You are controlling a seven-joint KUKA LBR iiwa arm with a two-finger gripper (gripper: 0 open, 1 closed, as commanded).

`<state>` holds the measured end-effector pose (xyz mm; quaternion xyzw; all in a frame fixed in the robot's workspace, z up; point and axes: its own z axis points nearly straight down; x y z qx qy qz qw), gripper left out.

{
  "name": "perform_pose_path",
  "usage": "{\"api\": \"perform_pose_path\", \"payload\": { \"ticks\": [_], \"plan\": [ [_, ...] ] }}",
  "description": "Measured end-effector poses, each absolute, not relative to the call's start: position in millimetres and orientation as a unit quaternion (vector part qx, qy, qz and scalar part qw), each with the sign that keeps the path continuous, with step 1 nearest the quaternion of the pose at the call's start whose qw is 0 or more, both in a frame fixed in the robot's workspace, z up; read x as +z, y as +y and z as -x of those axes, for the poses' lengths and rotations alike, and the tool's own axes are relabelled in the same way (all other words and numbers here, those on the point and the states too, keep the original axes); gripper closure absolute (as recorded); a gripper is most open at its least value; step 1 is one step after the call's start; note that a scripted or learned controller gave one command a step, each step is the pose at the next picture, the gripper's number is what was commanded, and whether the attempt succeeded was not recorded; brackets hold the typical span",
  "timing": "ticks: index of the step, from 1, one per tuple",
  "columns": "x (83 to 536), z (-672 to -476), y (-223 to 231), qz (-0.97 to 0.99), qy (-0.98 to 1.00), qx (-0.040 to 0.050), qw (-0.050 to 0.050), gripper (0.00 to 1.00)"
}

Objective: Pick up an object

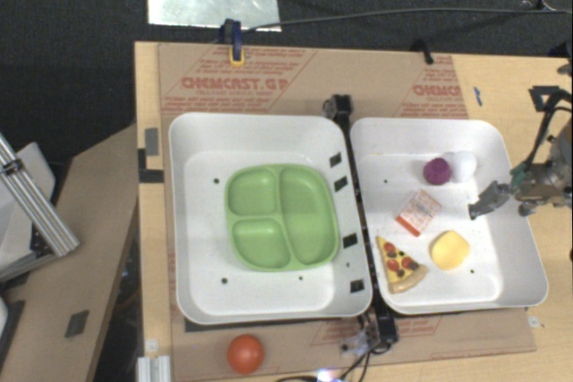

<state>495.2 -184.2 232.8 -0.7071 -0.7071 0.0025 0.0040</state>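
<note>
Right now the hand (488, 199) sits at the right bin's (501, 291) edge, gripping nothing I can see; whether it's wide or narrow I cannot tell. Nearest is the yellow object (449, 250). Rounded, it may roll off a slightly misplaced pinch.

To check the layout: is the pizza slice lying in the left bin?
No, the pizza slice lies in the right bin, beside the yellow object.

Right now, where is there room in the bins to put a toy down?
In the left bin, bare floor rings the green divided plate. The right bin is crowded mid-floor: purple ball, packet, pizza slice, yellow block. Its top-left corner is free.
</note>
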Motion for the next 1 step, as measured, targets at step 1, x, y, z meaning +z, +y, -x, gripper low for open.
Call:
{"api": "perform_pose_path", "payload": {
  "ticks": [1],
  "plan": [
    [238.3, -497.7, -183.8, 0.706, -0.708, -0.0003, -0.001, 0.0]
  ]
}}
